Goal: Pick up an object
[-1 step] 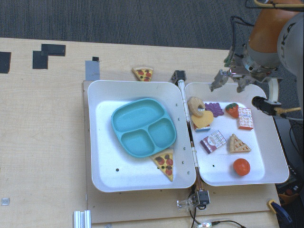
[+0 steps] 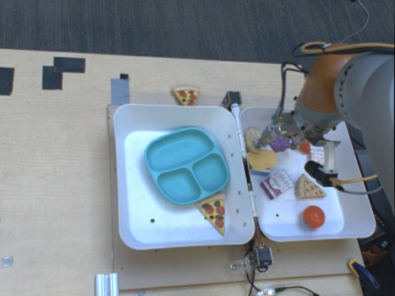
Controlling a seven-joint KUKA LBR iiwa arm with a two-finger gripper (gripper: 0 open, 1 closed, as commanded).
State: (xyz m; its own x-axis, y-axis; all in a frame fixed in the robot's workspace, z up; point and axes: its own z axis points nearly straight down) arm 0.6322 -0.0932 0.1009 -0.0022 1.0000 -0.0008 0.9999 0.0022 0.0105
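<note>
The right bin (image 2: 355, 227) holds several toy foods. A purple piece (image 2: 281, 144) lies at its back, with a yellow round piece (image 2: 261, 160) and a pale piece (image 2: 252, 137) to its left. My gripper (image 2: 274, 134) hangs low over the back of this bin, right above the purple piece and partly covering it. Nearer the front lie a small red-and-white packet (image 2: 278, 183), a tan wedge (image 2: 309, 188) and a red tomato (image 2: 314, 216). A small orange piece (image 2: 304, 147) sits beside the gripper.
In the left bin (image 2: 137, 224) a blue divided plate (image 2: 187, 164) lies next to a pizza slice (image 2: 214, 212). Another pizza slice (image 2: 186, 95) rests on the bench behind the bins. The arm's orange band (image 2: 324, 82) looms over the right bin's back right.
</note>
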